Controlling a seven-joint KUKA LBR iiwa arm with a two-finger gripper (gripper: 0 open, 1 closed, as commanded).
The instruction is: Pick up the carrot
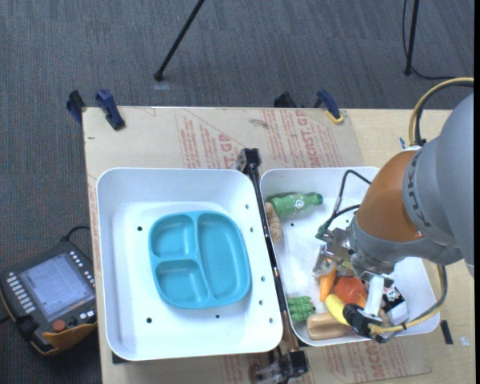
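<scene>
Hovering low in the right bin (pixel 304 184), the claw (pixel 330 272) is right down on the carrot (pixel 326 285), but honestly can't tell how it's set or if it's got anything. The carrot's orange end pokes out just below the claw, with a yellow banana-ish piece (pixel 334 306) touching below that. A green bumpy veggie (pixel 300 307) sits down-left. Further up-left lies a green bottle (pixel 296 203). Way off left, the other bin (pixel 116 214) has a blue divided plate (pixel 198 258).
</scene>
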